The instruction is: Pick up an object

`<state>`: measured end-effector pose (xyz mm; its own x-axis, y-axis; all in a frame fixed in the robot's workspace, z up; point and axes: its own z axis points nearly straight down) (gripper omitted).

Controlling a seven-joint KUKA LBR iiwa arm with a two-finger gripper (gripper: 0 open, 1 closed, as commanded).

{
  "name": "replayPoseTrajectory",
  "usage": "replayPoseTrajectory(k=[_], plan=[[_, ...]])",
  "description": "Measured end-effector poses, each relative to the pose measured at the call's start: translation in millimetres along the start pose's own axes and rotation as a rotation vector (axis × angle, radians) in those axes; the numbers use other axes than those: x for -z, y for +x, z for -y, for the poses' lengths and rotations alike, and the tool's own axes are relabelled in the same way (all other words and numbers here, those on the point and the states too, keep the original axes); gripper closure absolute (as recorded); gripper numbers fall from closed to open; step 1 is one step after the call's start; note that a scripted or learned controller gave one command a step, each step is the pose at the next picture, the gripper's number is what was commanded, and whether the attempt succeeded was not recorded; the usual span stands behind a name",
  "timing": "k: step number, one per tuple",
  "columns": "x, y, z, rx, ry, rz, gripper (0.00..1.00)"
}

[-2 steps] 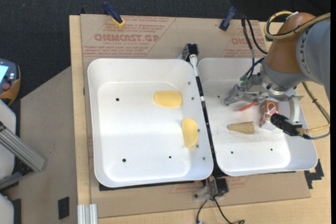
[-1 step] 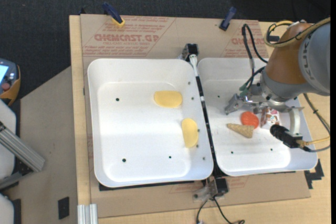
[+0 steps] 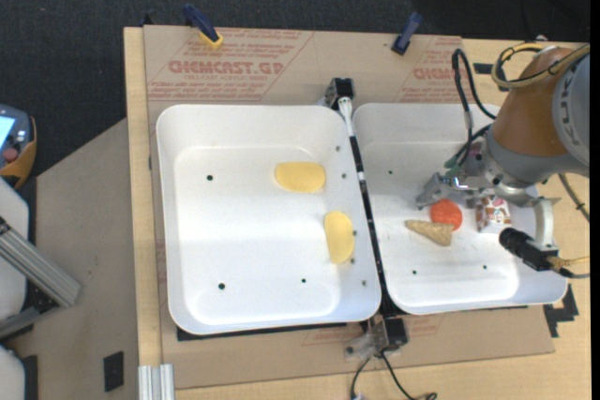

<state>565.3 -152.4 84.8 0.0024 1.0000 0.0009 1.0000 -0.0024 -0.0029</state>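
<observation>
1. The left bin (image 3: 187, 201) filled the centre-left of the frame and held two yellow pieces: one yellow oval (image 3: 300, 177) near its middle, and a second yellow piece (image 3: 339, 236) lower down, close to the bin's right wall.
2. The right bin (image 3: 412, 281) held an orange-red ball (image 3: 447, 214) touching a tan wedge (image 3: 428, 231) just below it.
3. The gripper (image 3: 448, 187) sat just above the ball, at centre right; whether its fingers were spread or pressed together could not be told.
4. The arm (image 3: 534, 122) entered from the right edge.
</observation>
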Motion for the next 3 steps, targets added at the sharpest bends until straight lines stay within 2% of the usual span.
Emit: replayPoseTrajectory(k=[1, 2, 3], plan=[[-0.8, 35.5, 54.2, 0.002, 0.004, -0.003, 0.00], [-0.3, -37.2, -40.1, 0.007, 0.003, -0.021, 0.00], [0.1, 36.0, -46.2, 0.009, -0.001, -0.003, 0.00]])
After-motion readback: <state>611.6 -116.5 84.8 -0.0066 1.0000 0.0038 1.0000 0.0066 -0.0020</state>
